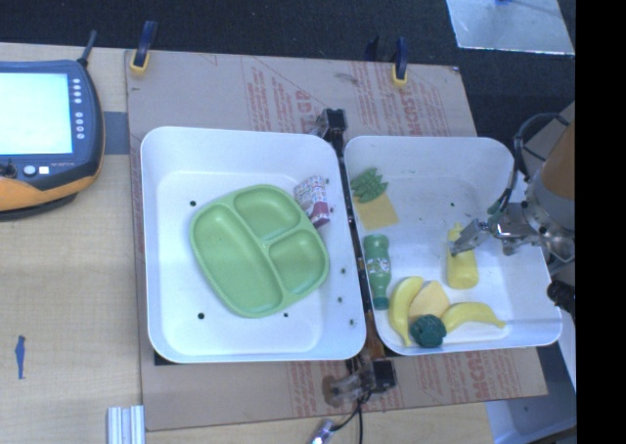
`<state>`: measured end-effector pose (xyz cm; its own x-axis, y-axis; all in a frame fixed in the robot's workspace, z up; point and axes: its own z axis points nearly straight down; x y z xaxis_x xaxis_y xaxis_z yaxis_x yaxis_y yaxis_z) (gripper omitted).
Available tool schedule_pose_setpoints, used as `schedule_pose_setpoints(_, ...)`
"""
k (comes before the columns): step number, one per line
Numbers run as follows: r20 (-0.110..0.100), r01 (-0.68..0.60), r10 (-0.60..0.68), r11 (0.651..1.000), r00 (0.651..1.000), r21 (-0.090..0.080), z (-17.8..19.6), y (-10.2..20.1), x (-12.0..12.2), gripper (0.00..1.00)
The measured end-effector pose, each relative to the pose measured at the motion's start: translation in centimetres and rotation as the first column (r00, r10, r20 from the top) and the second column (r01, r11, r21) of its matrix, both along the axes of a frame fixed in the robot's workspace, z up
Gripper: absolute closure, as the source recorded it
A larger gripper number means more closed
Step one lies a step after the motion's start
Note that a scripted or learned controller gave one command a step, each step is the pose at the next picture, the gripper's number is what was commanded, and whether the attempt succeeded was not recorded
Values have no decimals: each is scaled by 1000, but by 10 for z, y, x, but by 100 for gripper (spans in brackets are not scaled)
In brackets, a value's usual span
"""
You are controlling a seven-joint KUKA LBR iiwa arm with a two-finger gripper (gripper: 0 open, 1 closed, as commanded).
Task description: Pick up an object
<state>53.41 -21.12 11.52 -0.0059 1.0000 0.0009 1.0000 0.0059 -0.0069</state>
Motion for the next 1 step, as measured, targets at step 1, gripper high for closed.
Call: schedule_pose_setpoints(1, 0, -1, 1, 1000, 1000, 1, -24, 31, 19, 0)
